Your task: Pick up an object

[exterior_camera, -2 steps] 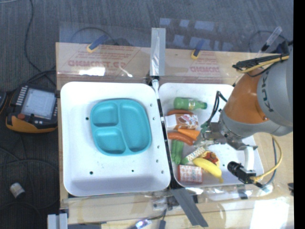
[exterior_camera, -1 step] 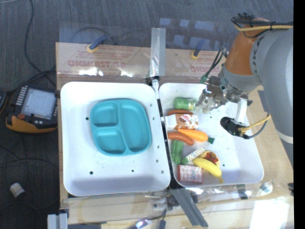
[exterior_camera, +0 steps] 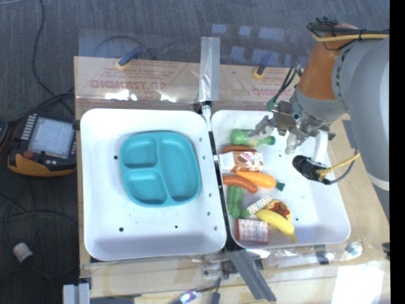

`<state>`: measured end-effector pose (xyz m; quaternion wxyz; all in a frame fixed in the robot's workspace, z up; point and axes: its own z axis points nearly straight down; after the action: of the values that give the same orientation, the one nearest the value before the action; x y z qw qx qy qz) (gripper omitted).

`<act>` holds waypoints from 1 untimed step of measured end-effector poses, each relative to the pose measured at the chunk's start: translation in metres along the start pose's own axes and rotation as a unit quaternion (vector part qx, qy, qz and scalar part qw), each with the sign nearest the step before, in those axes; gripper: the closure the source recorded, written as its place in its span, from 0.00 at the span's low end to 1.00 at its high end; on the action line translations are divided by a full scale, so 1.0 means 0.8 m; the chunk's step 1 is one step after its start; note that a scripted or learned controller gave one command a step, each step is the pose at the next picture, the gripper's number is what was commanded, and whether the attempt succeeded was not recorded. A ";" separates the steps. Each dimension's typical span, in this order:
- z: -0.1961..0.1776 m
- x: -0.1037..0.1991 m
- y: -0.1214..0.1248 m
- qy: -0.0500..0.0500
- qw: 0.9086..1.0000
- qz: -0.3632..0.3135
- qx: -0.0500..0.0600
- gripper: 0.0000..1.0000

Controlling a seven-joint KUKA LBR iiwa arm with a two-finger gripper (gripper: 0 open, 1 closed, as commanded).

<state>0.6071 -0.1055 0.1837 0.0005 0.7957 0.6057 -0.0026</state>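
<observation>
Claw [exterior_camera: 276, 138]: hangs over the far part of the right bin [exterior_camera: 332, 211], reaching in from the right below the orange band [exterior_camera: 316, 65] of the grey arm [exterior_camera: 367, 100]. Shows two metal fingers [exterior_camera: 261, 129] spread apart, with nothing between them. Sits just beside the green vegetable [exterior_camera: 242, 137], whose pale end points toward the nearer finger; cannot tell whether touching.

Things to pick: all lie in the left half of the right bin, crowded along the wall shared with the other bin.
- Farthest back, the green vegetable, lying flat.
- Just nearer, a thin red sausage [exterior_camera: 234, 149] against the wall.
- Beside that, a small red and white box [exterior_camera: 248, 161].
- Next, a carrot [exterior_camera: 253, 180] lying across the bin, green stub to the right.
- Below the carrot, a dark green pod [exterior_camera: 235, 201] running toward the near edge.
- Near the front, a banana [exterior_camera: 278, 221], with a small white wrapper [exterior_camera: 259, 206] just behind it.
- At the front wall, a red and white packet [exterior_camera: 253, 231].

Left bin [exterior_camera: 95, 189]: holds a teal divided plate [exterior_camera: 158, 168], lying flat near the middle.

Floor to the left: carries a handheld control screen [exterior_camera: 41, 144] with an orange casing, well apart from both bins.
</observation>
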 end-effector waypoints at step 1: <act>0.076 -0.045 -0.108 0.001 0.993 0.120 0.002 0.00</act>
<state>0.5139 -0.1174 0.1235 -0.0017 0.8626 0.5058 -0.0030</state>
